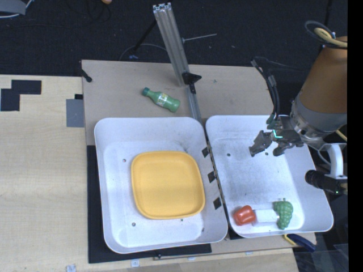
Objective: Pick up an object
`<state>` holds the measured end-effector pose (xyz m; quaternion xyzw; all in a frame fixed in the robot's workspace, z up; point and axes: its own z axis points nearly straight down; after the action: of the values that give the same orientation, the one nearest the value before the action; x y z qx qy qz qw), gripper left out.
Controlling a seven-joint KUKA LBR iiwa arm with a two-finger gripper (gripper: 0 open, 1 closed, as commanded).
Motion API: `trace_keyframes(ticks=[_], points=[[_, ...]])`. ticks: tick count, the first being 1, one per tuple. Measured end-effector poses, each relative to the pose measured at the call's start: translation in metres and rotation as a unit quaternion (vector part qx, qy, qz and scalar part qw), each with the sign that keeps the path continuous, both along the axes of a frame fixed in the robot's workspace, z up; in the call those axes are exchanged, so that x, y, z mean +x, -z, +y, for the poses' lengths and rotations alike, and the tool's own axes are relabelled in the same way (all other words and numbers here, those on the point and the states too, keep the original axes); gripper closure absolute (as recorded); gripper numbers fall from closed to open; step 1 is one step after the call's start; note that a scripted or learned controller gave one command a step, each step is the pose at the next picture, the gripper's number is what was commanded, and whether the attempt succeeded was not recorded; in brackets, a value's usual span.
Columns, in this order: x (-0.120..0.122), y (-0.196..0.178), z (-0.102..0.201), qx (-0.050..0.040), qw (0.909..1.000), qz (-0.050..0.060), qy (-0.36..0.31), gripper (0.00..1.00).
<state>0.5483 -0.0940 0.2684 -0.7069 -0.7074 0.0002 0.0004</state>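
In the right bin [244,174], a red toy pepper [244,215] lies near the front edge, and a green broccoli toy [283,213] lies to its right. A small white piece sits between them. My gripper [270,146] hovers over the back half of the right bin, well behind both toys, with its dark fingers spread apart and nothing between them. A yellow square plate [168,184] rests in the left bin [113,146].
A green bottle [161,99] lies on the bench behind the left bin. A slanted metal rail [174,38] rises behind the bins. Black clips [211,174] mark the seam between the two bins.
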Motion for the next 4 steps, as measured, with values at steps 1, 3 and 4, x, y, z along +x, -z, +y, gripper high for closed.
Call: trace_keyframes(ticks=[1, 3, 4], points=[[0.0, 0.0, 0.0, 0.0, 1.0, 0.0, 0.0, 0.0], [-0.001, 0.092, 0.0, 0.0, 1.0, 0.002, 0.0, 0.0], [-0.003, 0.138, -0.007, 0.0, 1.0, 0.002, 0.0, 0.0]])
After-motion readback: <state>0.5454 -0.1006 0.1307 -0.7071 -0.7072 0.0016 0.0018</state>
